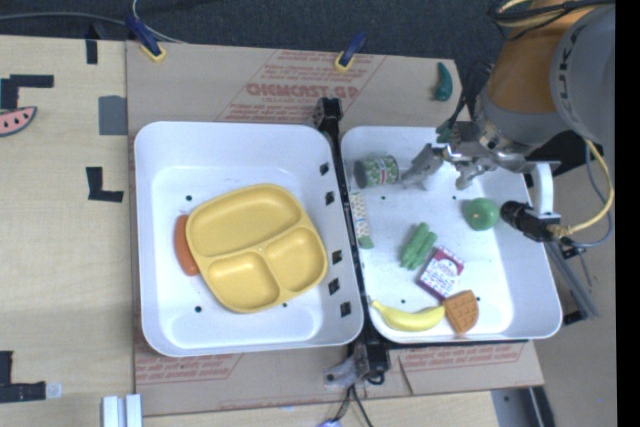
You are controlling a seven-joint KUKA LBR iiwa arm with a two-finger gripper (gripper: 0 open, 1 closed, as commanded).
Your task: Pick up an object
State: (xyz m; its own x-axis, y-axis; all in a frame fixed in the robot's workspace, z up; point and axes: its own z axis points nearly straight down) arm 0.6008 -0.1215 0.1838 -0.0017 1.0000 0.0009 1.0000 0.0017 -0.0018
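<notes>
hovering tool (447, 168) open, small can (378, 171) just left

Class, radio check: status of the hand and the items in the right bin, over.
Hand open, over right bin, nothing held. Can just left of it, green ball below-right. Banana, cracker, packet at near edge, untouched.

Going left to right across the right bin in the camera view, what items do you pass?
Small can → green pepper → red packet → cracker → green ball. The banana overlaps several of these, so it is left out.
</notes>
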